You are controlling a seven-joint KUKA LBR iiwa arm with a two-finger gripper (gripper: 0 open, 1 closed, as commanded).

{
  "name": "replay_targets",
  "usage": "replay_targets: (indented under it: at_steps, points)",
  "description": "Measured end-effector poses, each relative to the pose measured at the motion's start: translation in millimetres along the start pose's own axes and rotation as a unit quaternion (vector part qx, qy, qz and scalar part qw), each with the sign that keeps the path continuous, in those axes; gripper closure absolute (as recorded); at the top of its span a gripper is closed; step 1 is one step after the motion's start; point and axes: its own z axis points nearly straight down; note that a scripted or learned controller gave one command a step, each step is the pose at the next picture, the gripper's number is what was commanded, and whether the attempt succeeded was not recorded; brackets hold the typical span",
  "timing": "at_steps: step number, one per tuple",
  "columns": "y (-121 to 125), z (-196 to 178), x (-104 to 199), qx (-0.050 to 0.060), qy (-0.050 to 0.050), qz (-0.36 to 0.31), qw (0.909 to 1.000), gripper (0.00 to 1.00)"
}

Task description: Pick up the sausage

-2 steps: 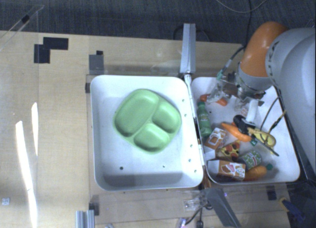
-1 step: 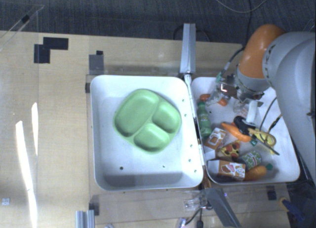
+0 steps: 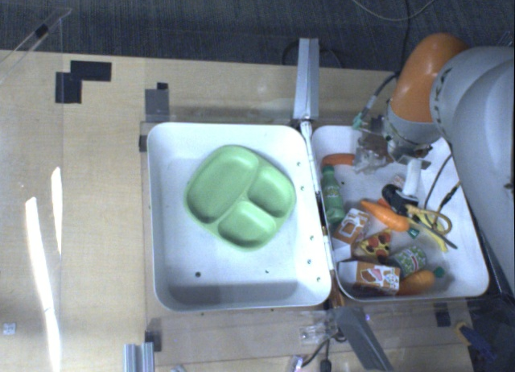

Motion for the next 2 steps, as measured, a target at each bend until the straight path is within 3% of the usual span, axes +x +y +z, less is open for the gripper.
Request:
replay_targets:
  at_steps: [1,2]
  points:
    - [0,0,0,0.000,0.000,0.000,1.0000,0.00]
    - [2,-11,2,-0.002,0.001,-0.002,1.0000,1.00]
